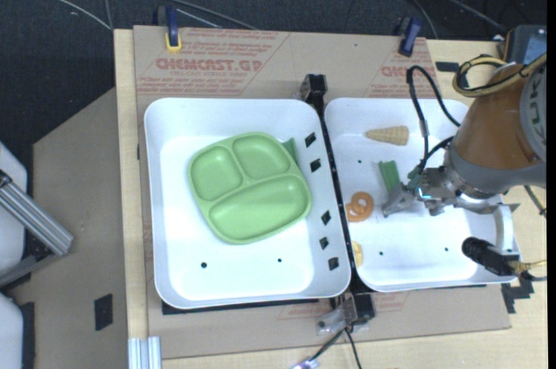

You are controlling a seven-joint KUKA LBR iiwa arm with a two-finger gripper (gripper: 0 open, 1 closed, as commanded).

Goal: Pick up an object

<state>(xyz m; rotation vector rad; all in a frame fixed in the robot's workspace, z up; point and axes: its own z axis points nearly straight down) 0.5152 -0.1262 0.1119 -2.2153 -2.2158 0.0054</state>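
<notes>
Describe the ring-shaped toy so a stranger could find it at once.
Look in the right bin, along its left wall beside the divider. The ring lies there, left of the end effector and below the green block. It alone is orange with a hole through its middle.

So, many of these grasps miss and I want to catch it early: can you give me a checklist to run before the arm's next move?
1. Claw over the right bin: ok.
2. Target within reach: ok, green block and orange ring lie beside the claw.
3. Something between the fingers: cannot tell.
4. Ice cream cone clear of the arm: ok, it lies apart near the far wall.
5. Green divided plate out of the way: ok, in the left bin.
</notes>
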